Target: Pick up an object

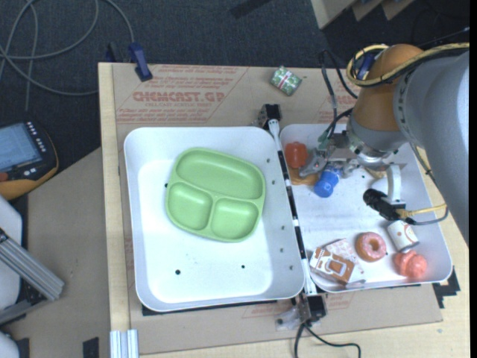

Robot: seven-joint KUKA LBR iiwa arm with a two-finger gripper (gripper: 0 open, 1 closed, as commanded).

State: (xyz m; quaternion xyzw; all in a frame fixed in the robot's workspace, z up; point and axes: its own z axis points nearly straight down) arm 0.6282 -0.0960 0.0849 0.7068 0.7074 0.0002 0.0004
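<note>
My gripper [332, 162] hangs low over the back left part of the right bin [339, 213]. A small blue object [325, 185] lies just below it, close to or touching it. A red-orange object [296, 154] sits to the gripper's left by the bin wall, with an orange piece [302, 174] in front of it. Nothing can be seen held by the gripper.
The right bin's front holds a pink-frosted donut [370, 246], a brown and white packet [335, 264], a red object [411, 263] and a small white and red can [403, 233]. A green divided plate [215, 194] lies in the left bin [156, 267]. A small green wrapped item [285, 80] rests on the bench behind.
</note>
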